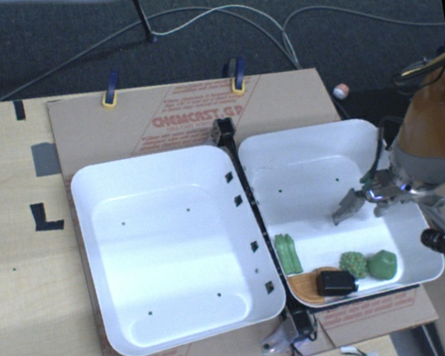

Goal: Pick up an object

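The gripper (351, 208) hangs over the right bin (309, 144), near its three o'clock wall. Whether it is parted or closed cannot be told, and nothing shows in its grip. The objects lie apart from it, along the bin's six o'clock edge: a green pepper (382, 265) at about five o'clock from the gripper, a broccoli floret (353, 264) just beside it, a black block (335, 283) on a wooden piece (305, 287), and a green pod (287, 254) at eight o'clock.

2 white bins (154, 171), 3 green toys (288, 253)
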### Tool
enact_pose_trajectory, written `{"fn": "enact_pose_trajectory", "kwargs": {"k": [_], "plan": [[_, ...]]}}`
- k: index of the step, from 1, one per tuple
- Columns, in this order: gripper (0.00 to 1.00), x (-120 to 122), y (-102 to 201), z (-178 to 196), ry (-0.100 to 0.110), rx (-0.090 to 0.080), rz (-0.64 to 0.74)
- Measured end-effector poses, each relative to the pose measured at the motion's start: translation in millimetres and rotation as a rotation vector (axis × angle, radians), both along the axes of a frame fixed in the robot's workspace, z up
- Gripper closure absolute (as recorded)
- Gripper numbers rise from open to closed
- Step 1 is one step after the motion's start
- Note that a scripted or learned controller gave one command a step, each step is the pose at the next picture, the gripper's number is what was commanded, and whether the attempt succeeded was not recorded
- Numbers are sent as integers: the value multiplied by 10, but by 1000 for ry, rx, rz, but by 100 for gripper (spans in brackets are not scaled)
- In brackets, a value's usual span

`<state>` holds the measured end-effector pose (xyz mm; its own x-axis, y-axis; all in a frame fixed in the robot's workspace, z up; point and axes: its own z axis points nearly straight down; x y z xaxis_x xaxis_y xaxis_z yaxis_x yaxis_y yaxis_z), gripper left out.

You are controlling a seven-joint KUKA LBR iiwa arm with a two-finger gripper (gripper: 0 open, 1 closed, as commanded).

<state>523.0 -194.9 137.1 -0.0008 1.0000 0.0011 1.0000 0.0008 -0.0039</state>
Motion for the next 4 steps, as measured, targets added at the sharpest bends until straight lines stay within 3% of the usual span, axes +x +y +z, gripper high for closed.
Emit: {"fn": "enact_pose_trajectory", "kwargs": {"k": [1,2,4], "plan": [[0,-3,4,-496,-2,-1,0],[100,6,-4,-370,-6,-3,-1],[100,63,90,559,-7,-2,0]]}}
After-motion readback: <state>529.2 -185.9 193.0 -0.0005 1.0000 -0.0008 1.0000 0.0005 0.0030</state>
